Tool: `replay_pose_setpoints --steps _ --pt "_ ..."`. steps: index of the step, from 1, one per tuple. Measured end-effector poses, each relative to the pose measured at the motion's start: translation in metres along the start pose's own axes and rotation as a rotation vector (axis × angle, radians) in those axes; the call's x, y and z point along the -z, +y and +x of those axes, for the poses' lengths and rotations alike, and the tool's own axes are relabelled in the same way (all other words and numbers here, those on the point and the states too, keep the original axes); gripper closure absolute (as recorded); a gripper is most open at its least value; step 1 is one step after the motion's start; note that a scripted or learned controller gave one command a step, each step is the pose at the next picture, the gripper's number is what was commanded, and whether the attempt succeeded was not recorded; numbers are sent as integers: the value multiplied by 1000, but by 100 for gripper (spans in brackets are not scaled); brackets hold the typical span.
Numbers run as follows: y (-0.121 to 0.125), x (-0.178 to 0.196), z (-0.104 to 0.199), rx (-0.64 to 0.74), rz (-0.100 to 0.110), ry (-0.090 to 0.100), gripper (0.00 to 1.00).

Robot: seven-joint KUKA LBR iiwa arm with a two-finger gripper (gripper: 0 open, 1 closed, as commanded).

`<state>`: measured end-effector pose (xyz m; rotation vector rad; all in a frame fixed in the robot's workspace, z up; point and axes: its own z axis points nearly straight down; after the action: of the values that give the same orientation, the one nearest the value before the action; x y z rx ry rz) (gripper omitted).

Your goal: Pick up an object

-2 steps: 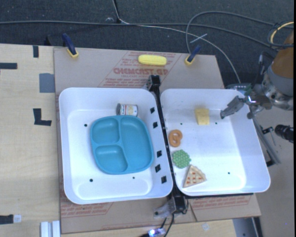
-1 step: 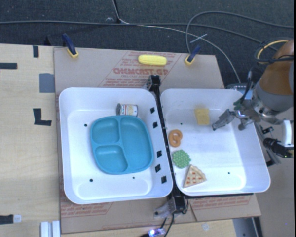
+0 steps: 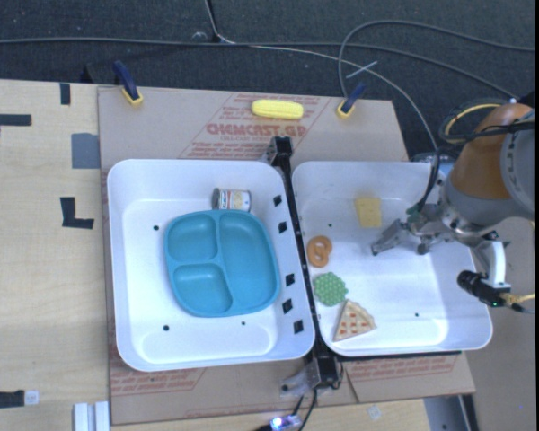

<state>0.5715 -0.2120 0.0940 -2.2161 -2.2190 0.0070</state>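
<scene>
From my screen the light looks even and fairly bright, falling from overhead. The two white bins (image 3: 198,173) come close to washing out, with their rims glowing and little surface detail left. Shadows are soft and short: a faint grey one sits under the blue tray (image 3: 223,263), and another lies along the inner walls of the bins. The dark floor (image 3: 251,7) at the top stays murky and grainy. I see a cool, bluish cast overall. Sharpness is modest; small things look smeared, and the arm (image 3: 485,173) at the right is soft-edged. Straight table (image 3: 36,241) edges bow slightly near the frame borders.
</scene>
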Motion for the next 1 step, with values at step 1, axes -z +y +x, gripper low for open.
replay_pose_setpoints --steps 1 --pt "1 -8 0 1 -8 -4 0"
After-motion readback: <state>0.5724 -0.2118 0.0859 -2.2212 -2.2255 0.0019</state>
